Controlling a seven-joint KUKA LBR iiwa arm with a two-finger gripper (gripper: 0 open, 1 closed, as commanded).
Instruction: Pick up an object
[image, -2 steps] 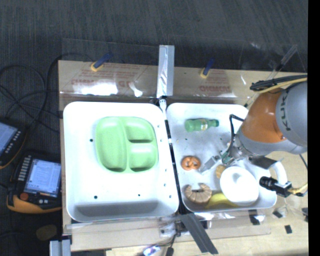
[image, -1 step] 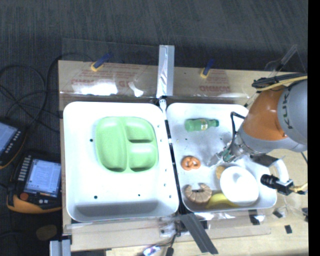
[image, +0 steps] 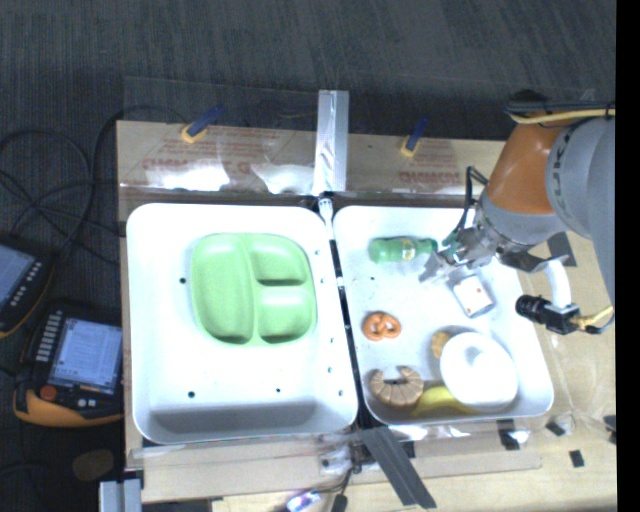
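Objects: several small things lie in the right bin, none of them lifted, none between the gripper's fingers.
Handheld screens: two devices with cables on the dark floor, far left, off the bench.
Left bin: shallow, white; it holds a green tray.
Tray: pale green, three compartments, lying flat near the bin's middle.
Divider: the two bins touch along a dark seam under a metal upright at the back.
Right bin: shallow, white, with the objects scattered inside.
Pretzel: small, orange-brown, left of centre.
Bottle: green, on its side near the back wall, just left of the gripper.
Bread ring: brown, at the front, touching a yellow thing beside it.
Bowl: white, round, at the front right, partly over the yellow thing.
Card: small, white, with a red mark, just below the gripper.
Gripper: low over the back of the right bin, between bottle and card; whether its fingers are wide or narrow cannot be told.
Arm: grey with an orange band, reaching in from the right.
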